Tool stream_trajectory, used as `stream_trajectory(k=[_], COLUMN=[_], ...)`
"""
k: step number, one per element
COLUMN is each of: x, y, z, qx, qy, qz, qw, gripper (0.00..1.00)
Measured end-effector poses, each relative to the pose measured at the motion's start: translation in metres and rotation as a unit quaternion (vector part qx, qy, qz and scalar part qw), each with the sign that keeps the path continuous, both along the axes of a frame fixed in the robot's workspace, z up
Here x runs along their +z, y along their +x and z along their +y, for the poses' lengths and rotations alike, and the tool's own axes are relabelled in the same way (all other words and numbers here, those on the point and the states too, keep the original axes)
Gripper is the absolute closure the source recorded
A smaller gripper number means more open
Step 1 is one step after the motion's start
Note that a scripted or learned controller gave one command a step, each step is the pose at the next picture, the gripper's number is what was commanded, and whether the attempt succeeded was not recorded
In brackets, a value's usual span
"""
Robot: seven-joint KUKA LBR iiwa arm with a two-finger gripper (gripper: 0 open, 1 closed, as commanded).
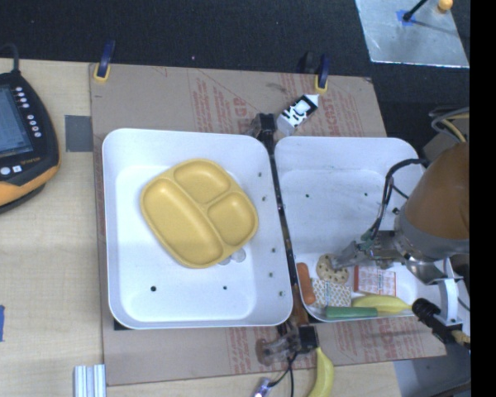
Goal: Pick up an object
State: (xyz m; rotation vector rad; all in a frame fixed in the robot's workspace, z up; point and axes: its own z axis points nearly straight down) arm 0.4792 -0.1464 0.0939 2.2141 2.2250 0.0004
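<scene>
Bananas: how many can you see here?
2. One banana lies along the near edge of the right bin; another lies outside, just below it. The arm might hide more.

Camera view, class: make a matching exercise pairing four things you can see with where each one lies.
Things:
1. yellow divided plate
2. cracker
3. banana
4. tablet controller

Places:
A. right bin, front edge
B. bench, left of the bins
C. left bin
D. right bin, just under the gripper

Pairs: 1-C, 2-D, 3-A, 4-B
</scene>
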Motion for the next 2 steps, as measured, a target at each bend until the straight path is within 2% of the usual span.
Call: stream_trajectory(k=[1,2], x=[0.000,0.000], y=[0.058,0.002], z=[0.000,0.001], qx=[0.000,0.001], qy=[0.0001,0.0001], qz=[0.001,-0.001], qw=[1.0000,1.0000], gripper=[0.00,0.00])
